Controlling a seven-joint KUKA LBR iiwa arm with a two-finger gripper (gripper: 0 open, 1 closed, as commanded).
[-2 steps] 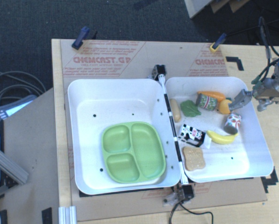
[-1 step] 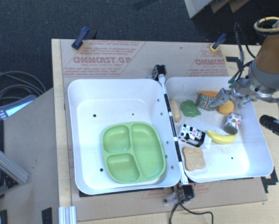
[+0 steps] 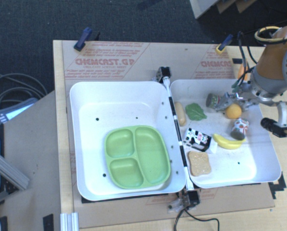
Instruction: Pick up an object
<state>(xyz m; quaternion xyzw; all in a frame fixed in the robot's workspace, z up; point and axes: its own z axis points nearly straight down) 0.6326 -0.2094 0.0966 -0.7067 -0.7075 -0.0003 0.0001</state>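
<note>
The right bin [image 3: 258, 172] holds several small objects. An orange ball [image 3: 234, 111] lies near its far side, and my gripper [image 3: 232, 100] hangs just above and behind it. A grey-green piece [image 3: 212, 100] sits just left of the gripper. A green leaf [image 3: 195, 111] and a tan bread roll [image 3: 180, 113] lie further left. A banana [image 3: 228, 142], a small patterned can [image 3: 239, 127], a black-and-white box [image 3: 197, 138] and a slice of toast [image 3: 199, 163] lie nearer the front.
The left bin [image 3: 85, 105] holds a green divided tray [image 3: 136, 156]. A black clip [image 3: 163, 73] marks the seam between the bins. The grey arm with its orange band [image 3: 270, 64] fills the upper right corner. Cables [image 3: 8, 95] lie off the bench at left.
</note>
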